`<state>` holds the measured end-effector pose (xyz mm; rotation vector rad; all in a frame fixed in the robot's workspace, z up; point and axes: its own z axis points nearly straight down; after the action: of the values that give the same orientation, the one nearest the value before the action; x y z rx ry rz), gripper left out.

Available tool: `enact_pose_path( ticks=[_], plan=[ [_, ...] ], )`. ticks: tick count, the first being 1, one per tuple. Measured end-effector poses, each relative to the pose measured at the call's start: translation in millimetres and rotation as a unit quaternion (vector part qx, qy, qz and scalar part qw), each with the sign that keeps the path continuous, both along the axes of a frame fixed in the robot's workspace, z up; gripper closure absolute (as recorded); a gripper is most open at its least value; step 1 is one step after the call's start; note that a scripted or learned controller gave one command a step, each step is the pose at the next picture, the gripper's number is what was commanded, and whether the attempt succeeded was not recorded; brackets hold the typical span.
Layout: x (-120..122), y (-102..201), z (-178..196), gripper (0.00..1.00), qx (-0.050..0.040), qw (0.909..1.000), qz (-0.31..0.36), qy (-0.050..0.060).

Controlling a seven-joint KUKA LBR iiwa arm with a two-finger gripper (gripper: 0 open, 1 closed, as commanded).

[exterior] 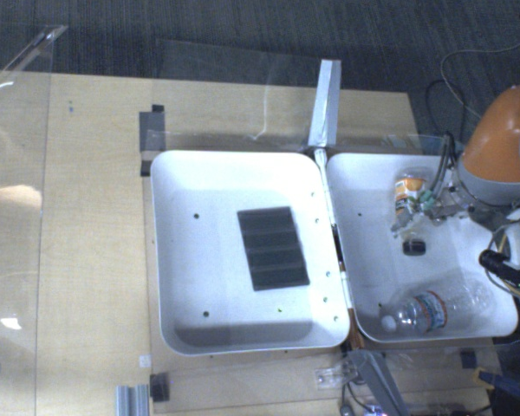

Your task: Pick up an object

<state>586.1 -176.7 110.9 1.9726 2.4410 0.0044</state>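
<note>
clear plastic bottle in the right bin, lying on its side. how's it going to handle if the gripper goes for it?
The clear bottle lies on its side by the right bin's near wall, so a nudge would probably roll it. It looks see-through and mostly empty: likely light, thin-walled, apt to dent or slip. The gripper sits beside a small can, apart from the bottle.

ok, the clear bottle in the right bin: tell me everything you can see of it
The plastic bottle is clear and looks crumpled, lying on its side along the near wall of the right bin. A white cap sits at its left end and a blue label wraps its middle; the far end fades into the white floor. It looks empty, though that is hard to tell. It rests on the bin floor, apart from the tool, the small can and the small dark item higher up.
</note>
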Motion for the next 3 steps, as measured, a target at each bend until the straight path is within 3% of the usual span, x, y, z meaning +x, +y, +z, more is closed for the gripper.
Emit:
enact_pose_path(
  ticks=[1, 2, 3],
  plan=[
    [-13.8, 0.2, -21.7, 0.0, -0.0012, 0.9999, 0.013, -0.004],
    [6.0, 23.3, -22.6, 0.0, -0.0012, 0.9999, -0.014, 0.009],
    [-7.3, 65.1, 27.6, 0.0, 0.0001, 1.0, 0.004, -0.001]
  ],
)
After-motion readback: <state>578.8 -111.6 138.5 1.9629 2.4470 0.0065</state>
